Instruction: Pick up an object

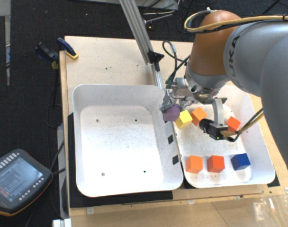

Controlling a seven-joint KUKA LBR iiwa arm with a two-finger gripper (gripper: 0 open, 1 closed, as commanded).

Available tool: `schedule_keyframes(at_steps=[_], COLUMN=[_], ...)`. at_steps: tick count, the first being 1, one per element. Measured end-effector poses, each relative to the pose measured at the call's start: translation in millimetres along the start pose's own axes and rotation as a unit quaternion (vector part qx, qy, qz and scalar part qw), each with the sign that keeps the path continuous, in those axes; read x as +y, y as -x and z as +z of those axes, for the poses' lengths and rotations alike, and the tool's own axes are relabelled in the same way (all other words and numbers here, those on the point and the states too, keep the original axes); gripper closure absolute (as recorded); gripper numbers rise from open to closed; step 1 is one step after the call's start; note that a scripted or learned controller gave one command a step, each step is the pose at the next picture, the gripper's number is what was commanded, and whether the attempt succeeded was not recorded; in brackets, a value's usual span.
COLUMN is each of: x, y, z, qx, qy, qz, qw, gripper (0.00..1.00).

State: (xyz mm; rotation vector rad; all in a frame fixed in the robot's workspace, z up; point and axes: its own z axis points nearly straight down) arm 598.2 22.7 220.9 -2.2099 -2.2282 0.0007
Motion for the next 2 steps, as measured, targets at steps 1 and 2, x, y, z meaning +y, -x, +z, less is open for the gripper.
schedule_keyframes(at_steps=[1, 2], x=[-6.6, -6.2], y=[-47.2, -43.7], z=[-11.4, -11.2], qx=[0.0, -0.001], qy=[0.002, 0.002], qz=[0.0, 0.004], qw=[1.0, 1.0], gripper=[1.0, 0.0])
